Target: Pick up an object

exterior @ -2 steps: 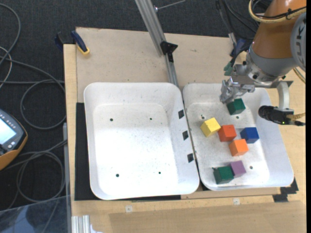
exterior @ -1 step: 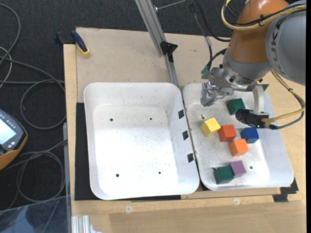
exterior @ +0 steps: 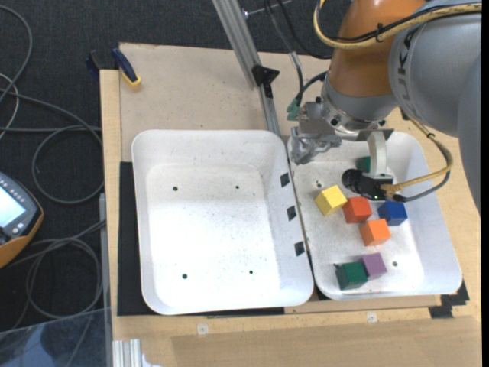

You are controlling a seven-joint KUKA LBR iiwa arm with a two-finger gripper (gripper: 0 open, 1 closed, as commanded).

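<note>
We saw the gripper near the top left corner of the right bin — we could not tell its state. The blocks lay lower right of it — yellow block, red block, orange block.

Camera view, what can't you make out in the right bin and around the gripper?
- Gripper: fingertips too small, shadowed by the wrist.
- Green object: mostly hidden behind the white bracket, shape unclear.
- Right bin: far corner covered by the arm.
- Handheld device: cut off by the left edge.
</note>
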